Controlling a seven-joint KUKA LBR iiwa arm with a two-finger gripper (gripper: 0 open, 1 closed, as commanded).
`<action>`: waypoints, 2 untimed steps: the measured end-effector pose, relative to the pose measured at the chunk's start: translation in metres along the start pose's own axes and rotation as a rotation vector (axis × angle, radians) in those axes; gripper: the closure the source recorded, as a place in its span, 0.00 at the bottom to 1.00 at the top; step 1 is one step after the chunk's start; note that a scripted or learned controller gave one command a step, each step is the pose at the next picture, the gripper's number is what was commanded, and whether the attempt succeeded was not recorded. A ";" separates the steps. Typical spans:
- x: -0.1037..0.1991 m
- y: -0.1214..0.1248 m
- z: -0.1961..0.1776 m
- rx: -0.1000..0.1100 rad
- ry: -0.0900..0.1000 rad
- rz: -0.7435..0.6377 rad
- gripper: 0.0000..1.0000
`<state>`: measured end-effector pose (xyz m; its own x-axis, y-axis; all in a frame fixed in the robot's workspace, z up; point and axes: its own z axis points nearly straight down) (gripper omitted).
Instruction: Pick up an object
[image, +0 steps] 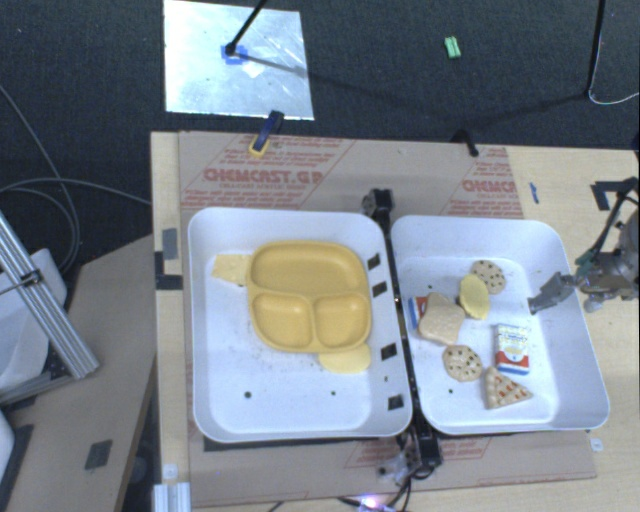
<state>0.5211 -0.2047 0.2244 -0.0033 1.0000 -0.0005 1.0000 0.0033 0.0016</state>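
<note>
The gripper (548, 297) is hanging over the right bin (575, 400)'s right rim, nothing visibly between its fingers; open or closed, I cannot tell. Nearest, the small carton (513, 349) is lying flat: probably light, rigid, best pinched across its narrow sides.

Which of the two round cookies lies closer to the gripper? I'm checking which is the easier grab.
The upper cookie, at the right bin's far side beside the yellow piece. The other cookie lies lower, farther from the gripper.
</note>
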 end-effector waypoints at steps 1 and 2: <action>0.041 0.039 0.085 0.003 0.003 -0.006 0.00; 0.027 0.087 0.138 -0.005 0.003 -0.004 0.00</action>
<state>0.6084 -0.1774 0.0865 -0.0072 1.0000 0.0027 1.0000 0.0072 0.0064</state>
